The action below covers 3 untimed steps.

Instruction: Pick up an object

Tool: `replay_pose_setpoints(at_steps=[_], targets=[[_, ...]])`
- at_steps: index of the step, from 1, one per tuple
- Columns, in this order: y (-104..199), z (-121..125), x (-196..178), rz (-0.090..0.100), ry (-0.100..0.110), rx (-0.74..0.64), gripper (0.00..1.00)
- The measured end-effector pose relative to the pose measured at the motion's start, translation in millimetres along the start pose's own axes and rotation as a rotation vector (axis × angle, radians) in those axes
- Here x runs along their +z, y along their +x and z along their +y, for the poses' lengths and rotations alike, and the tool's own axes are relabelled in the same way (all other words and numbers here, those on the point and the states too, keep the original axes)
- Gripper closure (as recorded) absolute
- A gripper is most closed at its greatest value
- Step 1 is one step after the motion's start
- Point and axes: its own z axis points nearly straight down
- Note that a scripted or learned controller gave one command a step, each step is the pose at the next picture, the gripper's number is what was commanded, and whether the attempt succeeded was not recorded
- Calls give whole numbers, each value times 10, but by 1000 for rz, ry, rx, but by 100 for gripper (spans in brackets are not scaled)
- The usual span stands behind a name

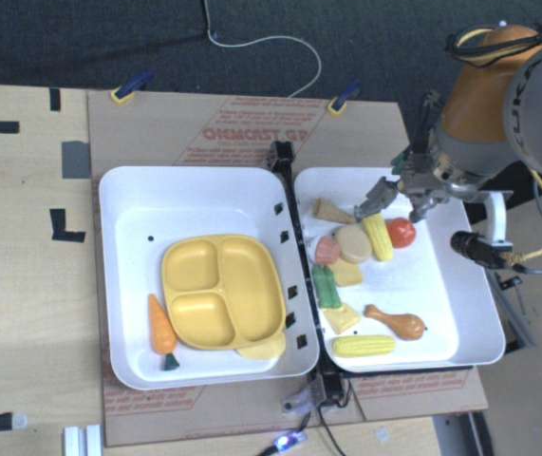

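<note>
Above the right bin [470, 326], the gripper [396, 200] hangs over the back of a toy-food pile, fingers spread with nothing between them. Just below its fingertips lie a corn cob [379, 237] and a red tomato [401, 233], touching each other. Nearer the front edge lie a drumstick [397, 321] and a second corn cob [363, 347]. Left bin [128, 202]: a yellow divided plate [223, 290] with a carrot [161, 327] beside it.

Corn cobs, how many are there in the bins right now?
2, both in the right bin. One corn cob lies near the top, beside the tomato, just below the gripper. The other corn cob lies along the near edge. More could be hidden under the pile.
</note>
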Motion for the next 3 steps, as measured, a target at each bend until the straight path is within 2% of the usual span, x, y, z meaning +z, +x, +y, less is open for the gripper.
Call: replay_pose_setpoints(at_steps=[1,2,3], targets=[[2,27,-77,-2,-13,-3,0],[61,65,382,-2,-9,-3,0],[55,-32,940,-1,-11,-1,0]])
